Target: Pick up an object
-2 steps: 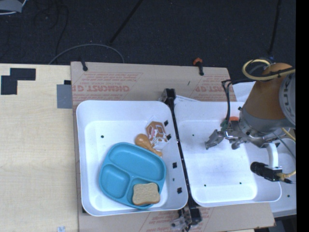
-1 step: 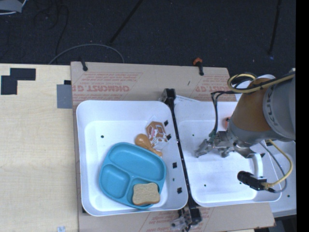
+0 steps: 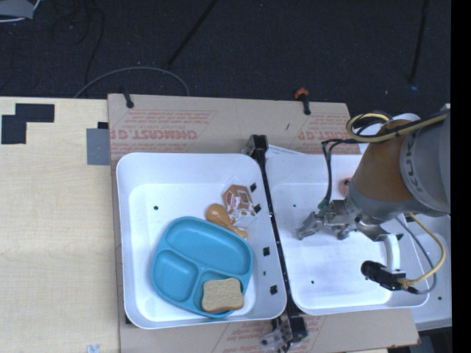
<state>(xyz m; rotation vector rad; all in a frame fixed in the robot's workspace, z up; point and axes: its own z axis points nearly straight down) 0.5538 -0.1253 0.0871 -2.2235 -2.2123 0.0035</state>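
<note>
My gripper [image 3: 313,226] hangs low over the right bin [image 3: 353,300], near that bin's left-centre floor, with nothing visible in it. The left bin [image 3: 140,197] holds a blue divided plate [image 3: 193,259] with a slice of toast [image 3: 222,295] on its near right corner. Just beyond the plate lie a tan drumstick-shaped toy [image 3: 223,218] and a small brown-and-white packet [image 3: 239,199]. All of these are to the left of the divider, away from the gripper.
A black clamp strip [image 3: 271,234] runs between the two bins. A small reddish spot [image 3: 344,183] shows on the right bin's far wall beside the arm. Yellow and black cables [image 3: 372,122] loop off the wrist. A black fitting [image 3: 381,273] hangs over the right bin's near side.
</note>
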